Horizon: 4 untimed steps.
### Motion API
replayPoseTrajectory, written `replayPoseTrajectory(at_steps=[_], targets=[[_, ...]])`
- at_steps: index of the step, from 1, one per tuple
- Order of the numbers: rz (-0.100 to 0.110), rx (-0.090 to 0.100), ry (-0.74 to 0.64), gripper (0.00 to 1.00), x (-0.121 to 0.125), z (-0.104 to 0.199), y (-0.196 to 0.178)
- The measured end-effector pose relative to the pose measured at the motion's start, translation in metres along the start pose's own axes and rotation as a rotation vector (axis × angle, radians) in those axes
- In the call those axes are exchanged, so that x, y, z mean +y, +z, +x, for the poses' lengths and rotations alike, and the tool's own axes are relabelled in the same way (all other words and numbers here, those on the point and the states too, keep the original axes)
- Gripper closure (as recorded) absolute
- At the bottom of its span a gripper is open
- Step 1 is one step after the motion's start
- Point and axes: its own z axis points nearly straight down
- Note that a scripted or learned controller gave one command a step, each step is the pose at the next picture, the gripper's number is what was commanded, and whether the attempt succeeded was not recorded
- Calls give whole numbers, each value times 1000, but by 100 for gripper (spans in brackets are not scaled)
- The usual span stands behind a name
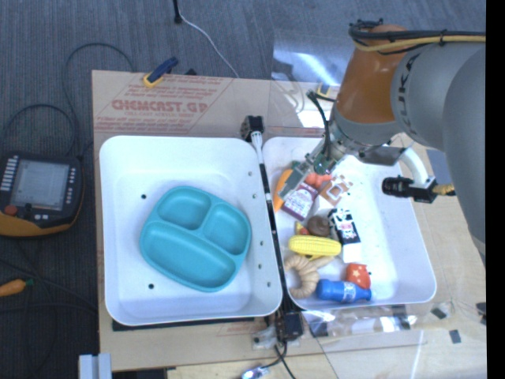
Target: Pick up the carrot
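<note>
The arm reaches in over the right bin. The left bin holds 1 teal tray with 3 compartments. The gripper hangs low at the right bin's far left, just above the carrot; I cannot tell its state. Nearer lie a corn cob, a blue bottle and a purple pack.
</note>
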Motion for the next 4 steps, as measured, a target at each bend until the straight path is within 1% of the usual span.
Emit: replayPoseTrajectory(at_steps=[1, 2, 3, 4], targets=[[-2, 0, 186, 0, 55, 14, 0], [1, 1, 276, 0, 9, 4, 0], [0, 3, 351, 0, 23, 42, 0], [1, 0, 509, 0, 19, -11, 0]])
